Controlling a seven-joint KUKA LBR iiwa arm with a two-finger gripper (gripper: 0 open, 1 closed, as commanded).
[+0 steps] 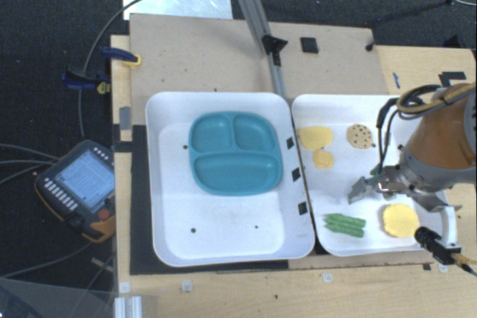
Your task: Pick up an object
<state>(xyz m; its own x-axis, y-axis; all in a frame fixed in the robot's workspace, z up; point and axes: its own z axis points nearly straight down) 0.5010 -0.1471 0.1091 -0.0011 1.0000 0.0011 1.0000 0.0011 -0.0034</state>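
The green beans [345, 224] lie in the right bin [335, 104], just below the tool [364, 191]. Judged step: approach, no grasp made. The tool hovers over bare bin floor; its opening cannot be determined, and nothing shows between its tips. Next move: descend onto the beans.

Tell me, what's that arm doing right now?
Gripper low over right bin, nothing held. Green beans just below it, yellow disc beside. Nothing blocking.
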